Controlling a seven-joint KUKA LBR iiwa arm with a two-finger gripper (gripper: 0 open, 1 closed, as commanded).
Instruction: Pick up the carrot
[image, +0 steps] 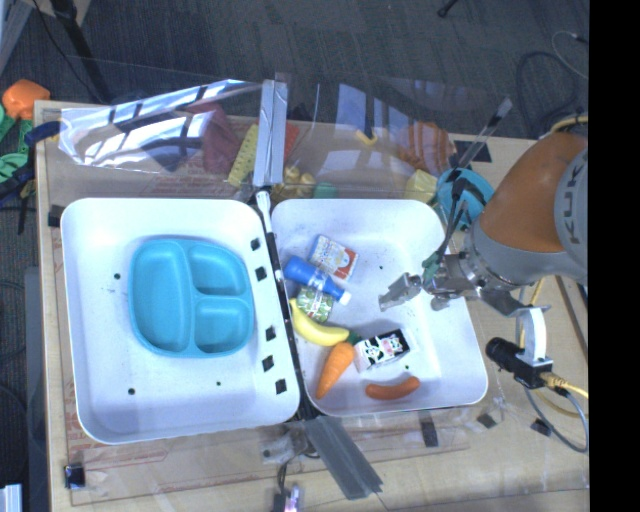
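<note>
The orange carrot (335, 368) lies in the right bin (455, 345), near the front left corner, with its tip toward the front. A yellow banana (318, 328) touches its top end. My gripper (402, 290) hovers over the middle of the right bin, up and to the right of the carrot and well apart from it. It stands open with nothing between its fingers.
Beside the carrot lie a black-and-white box (383, 348) and a red sausage (392, 388). A blue bottle (315, 278), a green-labelled can (315, 302) and a red-and-white carton (333, 257) sit further back. The left bin (90, 380) holds a blue divided plate (193, 295).
</note>
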